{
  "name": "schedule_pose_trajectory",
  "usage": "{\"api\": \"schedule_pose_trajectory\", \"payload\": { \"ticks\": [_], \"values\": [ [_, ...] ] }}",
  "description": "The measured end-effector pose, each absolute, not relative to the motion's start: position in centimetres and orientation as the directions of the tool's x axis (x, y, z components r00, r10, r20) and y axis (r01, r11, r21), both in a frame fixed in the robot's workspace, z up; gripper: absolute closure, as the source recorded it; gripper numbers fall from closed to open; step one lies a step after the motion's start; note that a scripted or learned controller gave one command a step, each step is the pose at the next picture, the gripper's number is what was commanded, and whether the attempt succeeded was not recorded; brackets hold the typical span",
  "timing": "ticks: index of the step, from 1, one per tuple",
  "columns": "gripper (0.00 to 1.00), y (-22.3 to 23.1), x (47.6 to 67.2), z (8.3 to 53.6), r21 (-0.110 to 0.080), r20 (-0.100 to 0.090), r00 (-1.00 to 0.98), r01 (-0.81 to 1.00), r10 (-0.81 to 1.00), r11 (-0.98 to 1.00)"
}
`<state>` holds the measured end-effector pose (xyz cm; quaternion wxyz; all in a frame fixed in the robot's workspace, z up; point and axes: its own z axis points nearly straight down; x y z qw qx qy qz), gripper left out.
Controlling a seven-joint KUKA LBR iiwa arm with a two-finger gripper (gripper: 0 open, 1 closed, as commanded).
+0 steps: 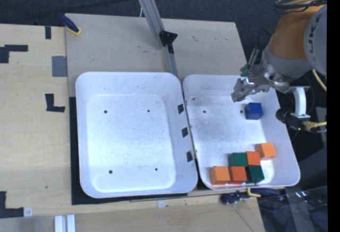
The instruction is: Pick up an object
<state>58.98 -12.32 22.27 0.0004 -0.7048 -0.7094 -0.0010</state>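
Observation:
A blue cube (254, 110) lies alone in the upper right part of the right bin (212, 135). Several orange and green cubes (242, 168) are bunched at that bin's near right corner, with one orange cube (266, 149) a little apart from them. My gripper (240, 93) hangs over the bin's far right area, just up and to the left of the blue cube. Nothing shows between its fingers.
The left bin (130, 132) sits beside the right one on the wooden bench. A grey metal bar (149, 0) slants down from the top to the gap between the bins. A blue and yellow tool (69, 24) lies at the far left.

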Motion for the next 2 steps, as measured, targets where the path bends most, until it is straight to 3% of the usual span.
{"api": "schedule_pose_trajectory", "payload": {
  "ticks": [2],
  "values": [
    [1.00,-1.0,61.9,23.4,0.000,0.002,-0.007,1.000,1.000,0.007]
  ]
}}
